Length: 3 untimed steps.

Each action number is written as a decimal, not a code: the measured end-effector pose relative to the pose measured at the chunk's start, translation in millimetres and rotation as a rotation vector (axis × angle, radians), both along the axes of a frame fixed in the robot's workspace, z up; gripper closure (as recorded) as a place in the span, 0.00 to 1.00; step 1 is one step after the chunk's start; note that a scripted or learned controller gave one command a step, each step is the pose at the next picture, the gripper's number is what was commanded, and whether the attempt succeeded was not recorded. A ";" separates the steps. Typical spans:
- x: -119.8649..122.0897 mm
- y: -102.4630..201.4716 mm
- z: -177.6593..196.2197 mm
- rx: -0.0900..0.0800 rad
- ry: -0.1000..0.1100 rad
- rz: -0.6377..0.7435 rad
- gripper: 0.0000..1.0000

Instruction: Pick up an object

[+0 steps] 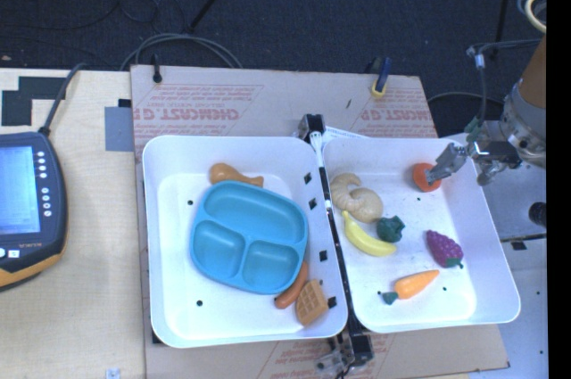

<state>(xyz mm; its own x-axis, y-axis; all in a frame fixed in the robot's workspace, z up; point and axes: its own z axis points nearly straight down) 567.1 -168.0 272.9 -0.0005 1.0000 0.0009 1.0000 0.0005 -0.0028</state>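
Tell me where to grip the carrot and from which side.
Grip the carrot across its thick orange middle, coming straight down. It lies flat and apart from the grapes and banana, its green top toward the bin's front, so fingers likely fit either side.

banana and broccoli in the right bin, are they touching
Cannot tell. In the camera view the banana and the broccoli sit edge to edge, with neither a clear gap nor plain contact.

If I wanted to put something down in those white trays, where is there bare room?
Right bin: bare floor between the tomato and the grapes, and along its near edge below the carrot. Left bin: a bare strip left of the blue plate. It is crowded around the banana.
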 end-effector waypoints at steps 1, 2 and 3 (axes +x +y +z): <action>-33.0 47.7 -115.8 0.005 0.012 0.002 0.00; -58.8 55.0 -187.7 0.002 0.003 0.000 0.00; -90.7 56.1 71.2 -0.003 -0.016 0.001 0.00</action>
<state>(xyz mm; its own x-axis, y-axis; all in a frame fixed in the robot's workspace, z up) 476.4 -111.9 344.1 -0.0017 1.0000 -0.0017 0.9999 0.0017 0.0129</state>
